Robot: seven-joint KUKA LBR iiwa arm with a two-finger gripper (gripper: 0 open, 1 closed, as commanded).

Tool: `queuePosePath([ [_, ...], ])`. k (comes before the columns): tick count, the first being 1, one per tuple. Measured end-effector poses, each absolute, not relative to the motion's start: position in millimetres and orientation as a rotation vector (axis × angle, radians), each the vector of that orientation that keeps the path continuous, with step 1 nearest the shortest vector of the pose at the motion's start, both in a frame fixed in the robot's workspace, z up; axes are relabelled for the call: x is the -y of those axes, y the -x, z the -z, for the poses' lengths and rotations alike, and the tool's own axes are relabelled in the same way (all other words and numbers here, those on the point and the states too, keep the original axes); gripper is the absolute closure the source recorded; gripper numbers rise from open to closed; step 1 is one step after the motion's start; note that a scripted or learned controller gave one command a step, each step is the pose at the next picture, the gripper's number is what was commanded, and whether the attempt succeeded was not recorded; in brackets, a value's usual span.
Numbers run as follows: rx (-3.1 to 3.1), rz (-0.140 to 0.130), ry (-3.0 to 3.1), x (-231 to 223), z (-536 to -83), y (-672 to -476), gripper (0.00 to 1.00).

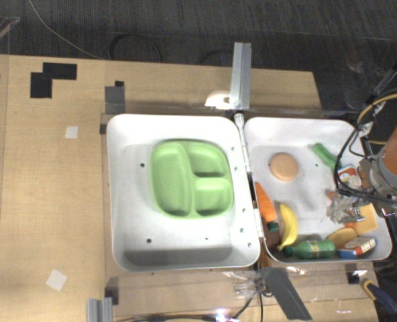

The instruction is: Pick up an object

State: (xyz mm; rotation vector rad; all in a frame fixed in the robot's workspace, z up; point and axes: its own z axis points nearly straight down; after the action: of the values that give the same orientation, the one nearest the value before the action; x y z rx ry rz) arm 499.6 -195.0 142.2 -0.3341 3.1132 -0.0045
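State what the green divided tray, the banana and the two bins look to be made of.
Green divided tray: likely moulded plastic, matte, with one even colour and rounded compartment walls.
Banana: probably a plastic toy, with flat yellow colour and a slight sheen; real fruit cannot be ruled out.
Left bin and right bin: apparently thin formed plastic, smooth white with soft highlights and rounded corners.

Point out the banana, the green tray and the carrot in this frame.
banana (289, 224), camera view, middle of its curve
green tray (172, 180), camera view, floor of its large compartment
carrot (265, 204), camera view, middle of its orange body
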Motion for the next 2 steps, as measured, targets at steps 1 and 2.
queuePosePath([
  [1, -3.114, 0.004, 0.333, 194.9, -141.9, -499.4, 0.0],
  [2, -3.114, 0.008, 0.262, 204.3, -90.6, -511.5, 0.0],
])
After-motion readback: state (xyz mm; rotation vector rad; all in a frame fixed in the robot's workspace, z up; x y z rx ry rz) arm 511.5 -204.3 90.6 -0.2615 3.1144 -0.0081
